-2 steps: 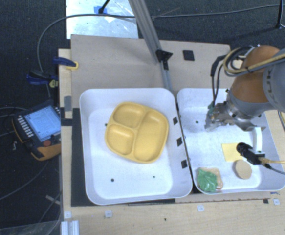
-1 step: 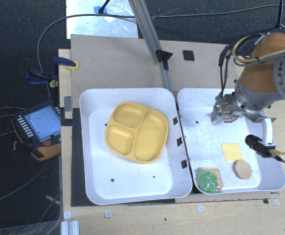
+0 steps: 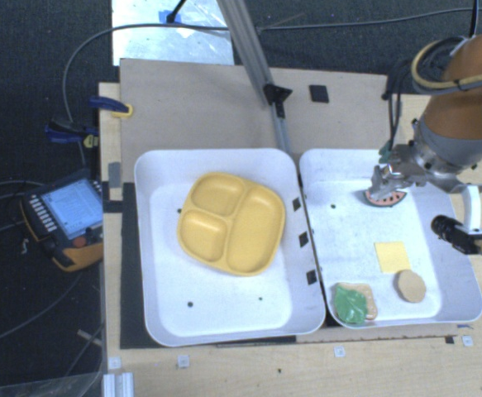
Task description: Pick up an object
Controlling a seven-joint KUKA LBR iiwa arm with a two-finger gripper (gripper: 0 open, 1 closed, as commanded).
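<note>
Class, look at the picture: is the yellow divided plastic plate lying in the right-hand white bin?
No, the yellow divided plastic plate lies in the left white bin.

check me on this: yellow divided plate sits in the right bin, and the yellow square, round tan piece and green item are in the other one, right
Not quite. The camera view shows the yellow divided plate in the left bin, not the right. The yellow square, round tan piece and green item lie in the other bin, as you said.

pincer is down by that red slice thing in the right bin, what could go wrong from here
1. The pincer sits at the upper edge of the watermelon-like slice, so it may catch only the rim and slip off.
2. The slice lies flat on the right bin floor, leaving little to grip.
3. Pushing could slide the slice away.
</note>
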